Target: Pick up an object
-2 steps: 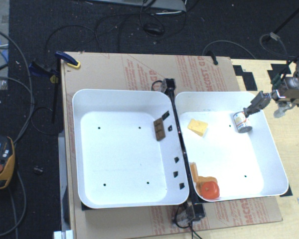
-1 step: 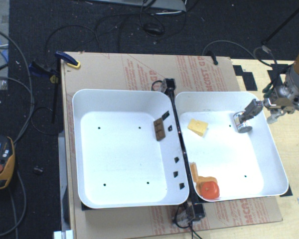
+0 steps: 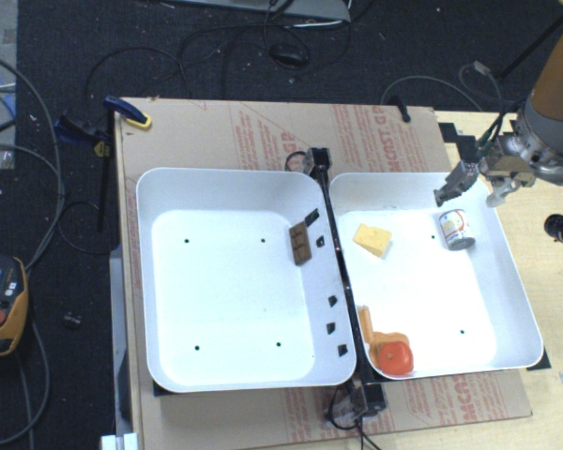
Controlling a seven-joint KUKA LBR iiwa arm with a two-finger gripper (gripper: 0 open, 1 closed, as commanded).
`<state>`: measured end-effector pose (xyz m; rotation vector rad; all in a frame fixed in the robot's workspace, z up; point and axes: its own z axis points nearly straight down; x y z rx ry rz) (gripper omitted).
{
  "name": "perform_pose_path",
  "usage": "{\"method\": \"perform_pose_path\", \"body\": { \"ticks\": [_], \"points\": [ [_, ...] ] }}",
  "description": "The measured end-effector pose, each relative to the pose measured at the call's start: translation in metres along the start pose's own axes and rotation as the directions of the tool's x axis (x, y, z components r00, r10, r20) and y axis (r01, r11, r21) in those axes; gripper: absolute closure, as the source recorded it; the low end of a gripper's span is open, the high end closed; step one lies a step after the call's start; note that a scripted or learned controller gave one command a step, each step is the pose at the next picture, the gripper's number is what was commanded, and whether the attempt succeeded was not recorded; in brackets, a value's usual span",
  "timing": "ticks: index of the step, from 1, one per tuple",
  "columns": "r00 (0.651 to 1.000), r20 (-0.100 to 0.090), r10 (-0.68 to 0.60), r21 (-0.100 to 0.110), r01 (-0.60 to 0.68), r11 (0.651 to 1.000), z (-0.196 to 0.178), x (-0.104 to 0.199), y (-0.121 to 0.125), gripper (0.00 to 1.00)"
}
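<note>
Gripper (image 3: 475, 185): up over the far right corner of the right bin (image 3: 507, 289), fingers spread apart, holding nothing.
Can (image 3: 455, 229): lying in the right bin just below the gripper, not touched.
Cheese (image 3: 373, 240): yellow wedge, left of the can.
Tomato (image 3: 392, 355): red, in the near left corner with an orange piece.
Left bin (image 3: 169, 279): a brown block (image 3: 300, 245) by its right wall.

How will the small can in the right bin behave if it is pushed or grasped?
The can lies on its side, so it will probably roll when nudged. Its rounded, shiny wall may slip between fingers. It looks small, likely light.
</note>
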<state>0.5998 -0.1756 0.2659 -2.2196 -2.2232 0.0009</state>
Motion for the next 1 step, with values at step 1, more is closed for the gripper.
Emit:
{"method": "perform_pose_path", "body": {
  "ticks": [1],
  "points": [
    [1.000, -0.001, 0.002, 0.004, -0.002, 1.000, 0.0643, -0.0159, 0.0135, 0.00]
  ]
}}
